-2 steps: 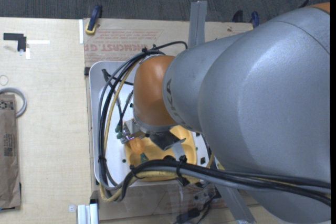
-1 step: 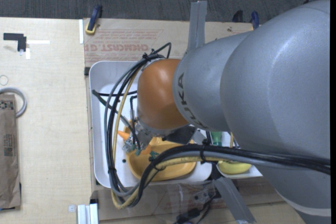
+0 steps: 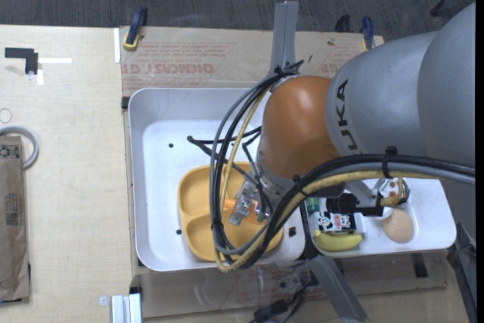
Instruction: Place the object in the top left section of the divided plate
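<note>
Hung over the yellow divided plate point(image 3: 198, 217) in the left bin point(image 3: 151, 163) — gripper point(image 3: 246, 206) with fingers' state impossible to tell, object unidentifiable beneath the arm point(image 3: 363, 117) — placement unconfirmed, probably still pending.

My end effector point(image 3: 246, 208) hangs over the left white bin point(image 3: 151, 163). The right white bin point(image 3: 442, 237) sits immediately to the view's right of it.

- In the right bin, nearest my end effector: a yellow banana point(image 3: 338, 241) against the front wall.
- Just behind the banana: a black-and-white spotted item point(image 3: 330, 222).
- Further right: a tan egg-shaped item point(image 3: 398, 226).
- Beyond the bins, behind my end effector: a cardboard sheet point(image 3: 204, 60) with red lettering, with a blue-and-yellow clamp point(image 3: 135, 26) at its left corner.
- Well to the left, at the bench edge: a brown paper bag point(image 3: 11, 215).
</note>
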You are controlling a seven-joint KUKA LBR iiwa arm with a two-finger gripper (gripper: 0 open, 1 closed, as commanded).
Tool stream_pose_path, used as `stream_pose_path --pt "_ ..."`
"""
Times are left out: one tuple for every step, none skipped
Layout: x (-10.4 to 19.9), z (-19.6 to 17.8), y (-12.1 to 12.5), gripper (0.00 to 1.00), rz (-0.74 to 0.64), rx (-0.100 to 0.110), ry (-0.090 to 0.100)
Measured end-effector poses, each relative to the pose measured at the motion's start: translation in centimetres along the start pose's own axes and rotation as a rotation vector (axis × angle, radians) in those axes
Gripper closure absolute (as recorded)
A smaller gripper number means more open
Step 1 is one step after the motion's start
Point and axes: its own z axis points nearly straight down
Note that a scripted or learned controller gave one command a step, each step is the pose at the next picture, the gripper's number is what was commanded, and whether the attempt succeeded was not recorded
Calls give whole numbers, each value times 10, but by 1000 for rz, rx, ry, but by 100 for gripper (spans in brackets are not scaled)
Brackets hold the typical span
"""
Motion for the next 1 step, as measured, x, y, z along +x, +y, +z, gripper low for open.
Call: stream_pose_path --pt "-11 38 -9 100 263 -25 -14"
